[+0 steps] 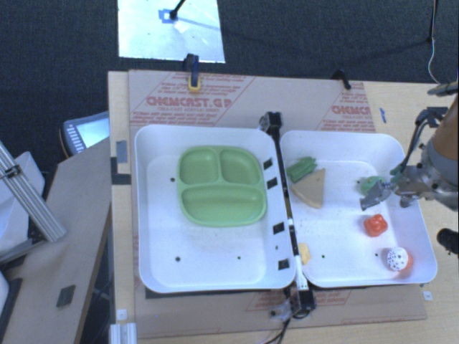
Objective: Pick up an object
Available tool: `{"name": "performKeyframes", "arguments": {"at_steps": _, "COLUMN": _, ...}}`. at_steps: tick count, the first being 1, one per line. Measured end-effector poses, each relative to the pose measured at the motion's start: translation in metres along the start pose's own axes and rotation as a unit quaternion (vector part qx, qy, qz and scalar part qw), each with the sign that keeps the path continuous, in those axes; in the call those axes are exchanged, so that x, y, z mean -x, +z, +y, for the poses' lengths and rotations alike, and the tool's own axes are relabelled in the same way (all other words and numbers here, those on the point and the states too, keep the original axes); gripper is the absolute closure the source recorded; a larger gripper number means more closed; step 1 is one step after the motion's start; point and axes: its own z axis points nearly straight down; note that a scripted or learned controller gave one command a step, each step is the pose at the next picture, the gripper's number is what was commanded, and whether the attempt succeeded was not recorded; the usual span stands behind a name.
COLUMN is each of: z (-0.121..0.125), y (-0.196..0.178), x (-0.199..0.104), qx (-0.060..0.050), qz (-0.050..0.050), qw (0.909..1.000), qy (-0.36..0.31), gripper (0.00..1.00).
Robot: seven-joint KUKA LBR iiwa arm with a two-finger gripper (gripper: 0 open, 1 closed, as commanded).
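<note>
Tool (376, 196) over right bin (337, 260), touching small green object (369, 185)

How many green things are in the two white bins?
3: a green divided plate in the left bin, a green bean-like toy near the right bin's top-left, and a small green piece by the end effector. More may be hidden.

Two shallow white plastic bins sit side by side at the frame's middle: the left bin (154, 264) and the right bin (337, 264). A green three-compartment plastic plate (220, 186) lies in the left bin, toward its upper middle. In the right bin, a green leafy toy (301, 168) lies at the upper left, touching a tan wedge-shaped piece (310, 188) just below it. Further right lie a small green object (371, 185), a red-orange toy (375, 226) below it, and a white spotted ball (396, 259) at the lower right corner.
</note>
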Motion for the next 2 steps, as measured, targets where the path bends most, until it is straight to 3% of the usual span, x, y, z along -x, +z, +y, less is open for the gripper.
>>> {"name": "performKeyframes", "arguments": {"at_steps": 1, "z": 0.003, "y": -0.006, "x": 0.0, "qx": 0.006, "qz": -0.001, "qw": 1.0, "qy": -0.002, "gripper": 0.0}}
{"name": "performKeyframes", "arguments": {"at_steps": 2, "z": 0.01, "y": 0.041, "x": -0.006, "qx": 0.004, "qz": -0.001, "qw": 1.0, "qy": -0.001, "gripper": 0.0}}
